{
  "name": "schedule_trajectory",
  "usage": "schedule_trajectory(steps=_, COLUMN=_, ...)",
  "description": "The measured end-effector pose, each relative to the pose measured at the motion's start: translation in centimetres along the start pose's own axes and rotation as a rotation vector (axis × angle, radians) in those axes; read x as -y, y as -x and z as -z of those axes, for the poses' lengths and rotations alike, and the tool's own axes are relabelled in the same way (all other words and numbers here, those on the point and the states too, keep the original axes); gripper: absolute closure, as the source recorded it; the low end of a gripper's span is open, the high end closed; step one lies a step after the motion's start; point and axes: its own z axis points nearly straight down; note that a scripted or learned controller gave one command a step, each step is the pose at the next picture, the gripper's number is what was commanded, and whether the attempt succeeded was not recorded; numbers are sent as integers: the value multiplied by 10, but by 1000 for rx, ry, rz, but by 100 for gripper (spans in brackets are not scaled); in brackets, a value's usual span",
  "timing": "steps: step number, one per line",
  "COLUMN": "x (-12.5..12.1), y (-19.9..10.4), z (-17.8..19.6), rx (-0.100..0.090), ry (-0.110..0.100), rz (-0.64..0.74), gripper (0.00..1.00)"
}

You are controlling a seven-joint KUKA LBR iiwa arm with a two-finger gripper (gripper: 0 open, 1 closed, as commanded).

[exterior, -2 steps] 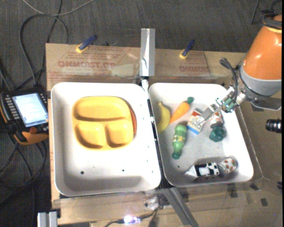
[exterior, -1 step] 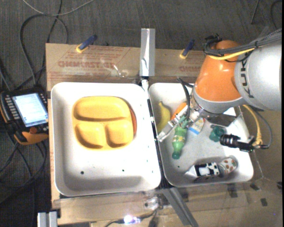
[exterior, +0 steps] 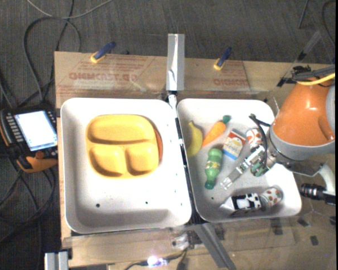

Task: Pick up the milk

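My gripper (exterior: 236, 176) hangs low in the right bin (exterior: 200, 204), its fingers slightly parted and holding nothing, just right of the green bottle (exterior: 213, 166). The milk (exterior: 247, 202), a cow-patterned carton, lies on its side near the bin's near wall. No writing on it is readable; the board (exterior: 152, 77) behind the bins bears faint mirrored lettering I cannot make out.

A yellow tray (exterior: 124, 145) lies in the left bin (exterior: 73, 207); banana (exterior: 194, 138) beside carrot (exterior: 215, 131).

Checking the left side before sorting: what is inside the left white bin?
The left white bin holds one yellow plastic tray with three compartments. Whatever lies beneath the tray is covered.
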Motion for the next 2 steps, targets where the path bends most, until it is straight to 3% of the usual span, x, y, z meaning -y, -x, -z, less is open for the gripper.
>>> schedule_trajectory(steps=1, x=-33, y=-30, z=26, rx=-1, ry=3, rz=92, gripper=0)
schedule_trajectory(steps=2, x=-97, y=-85, z=0, rx=-2, ry=1, rz=24, gripper=0)
